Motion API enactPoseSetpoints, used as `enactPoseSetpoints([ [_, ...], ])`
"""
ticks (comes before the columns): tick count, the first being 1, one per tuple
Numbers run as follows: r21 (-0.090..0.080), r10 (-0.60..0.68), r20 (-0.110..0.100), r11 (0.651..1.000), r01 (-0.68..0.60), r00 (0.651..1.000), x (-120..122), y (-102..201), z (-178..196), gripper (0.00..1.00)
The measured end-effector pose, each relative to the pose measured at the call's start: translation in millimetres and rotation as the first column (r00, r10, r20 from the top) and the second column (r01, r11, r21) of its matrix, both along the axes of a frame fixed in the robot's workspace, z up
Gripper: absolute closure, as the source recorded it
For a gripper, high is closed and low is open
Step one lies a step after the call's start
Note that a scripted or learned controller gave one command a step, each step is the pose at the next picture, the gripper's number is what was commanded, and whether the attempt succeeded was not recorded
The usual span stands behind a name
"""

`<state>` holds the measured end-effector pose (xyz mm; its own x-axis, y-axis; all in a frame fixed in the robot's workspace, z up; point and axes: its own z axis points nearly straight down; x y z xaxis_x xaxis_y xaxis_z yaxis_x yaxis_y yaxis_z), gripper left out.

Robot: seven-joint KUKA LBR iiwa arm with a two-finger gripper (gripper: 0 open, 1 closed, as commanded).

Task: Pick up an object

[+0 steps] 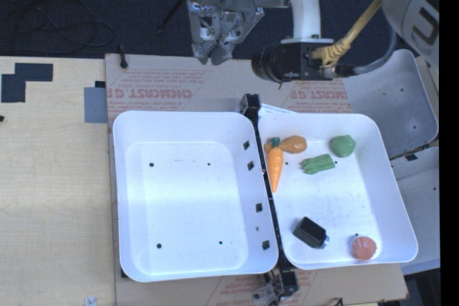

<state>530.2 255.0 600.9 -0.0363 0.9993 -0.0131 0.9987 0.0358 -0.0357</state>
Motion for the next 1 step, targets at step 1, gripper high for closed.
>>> enactPoseSetpoints([
  [1, -0.002, 0.004, -0.005, 1.0, -0.004, 1.0, -0.3, 1.3, 9.2, 1.0],
])
